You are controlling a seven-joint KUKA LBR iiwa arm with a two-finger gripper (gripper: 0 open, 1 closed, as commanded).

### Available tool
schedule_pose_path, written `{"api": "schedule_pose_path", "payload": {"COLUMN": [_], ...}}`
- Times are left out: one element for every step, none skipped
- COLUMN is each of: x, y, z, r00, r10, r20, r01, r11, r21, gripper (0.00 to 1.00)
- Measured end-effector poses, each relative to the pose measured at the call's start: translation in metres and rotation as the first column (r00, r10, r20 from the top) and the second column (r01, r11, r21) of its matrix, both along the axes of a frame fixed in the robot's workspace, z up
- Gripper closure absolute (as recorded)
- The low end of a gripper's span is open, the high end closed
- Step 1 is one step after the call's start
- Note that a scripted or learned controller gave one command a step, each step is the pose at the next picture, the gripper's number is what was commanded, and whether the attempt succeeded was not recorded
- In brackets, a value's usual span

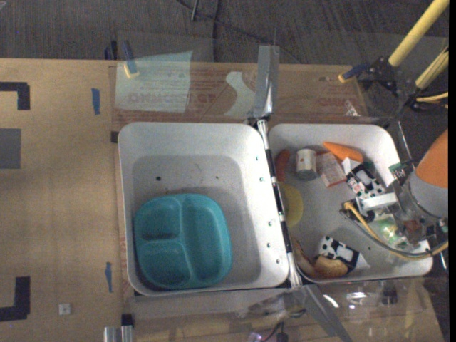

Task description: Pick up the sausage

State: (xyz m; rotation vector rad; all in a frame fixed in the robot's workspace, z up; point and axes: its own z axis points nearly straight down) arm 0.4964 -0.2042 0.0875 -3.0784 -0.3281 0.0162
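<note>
The sausage point(283, 164), a short reddish-brown piece, lies against the left wall of the right bin point(370, 131), near its back corner. My gripper point(406, 230) is low in the same bin at its right front, over something green point(388, 227). It is well apart from the sausage, about a bin's width to the right. The wrist and cable hide what lies right under the gripper.
Near the sausage are a white cylinder point(306, 162), a tan box point(329, 169), an orange carrot point(345, 150) and a yellow disc point(293, 204). A black-and-white toy point(335, 248) and a bun point(330, 266) lie at the front. A teal divided plate point(182, 241) lies in the left bin point(142, 148).
</note>
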Motion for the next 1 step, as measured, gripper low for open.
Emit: {"api": "schedule_pose_path", "payload": {"x": [-0.0073], "y": [0.0004], "z": [0.0018], "r00": [1.0], "r10": [0.008], "r20": [0.02], "r01": [-0.008], "r11": [1.0], "r21": [-0.006], "gripper": [0.0]}}
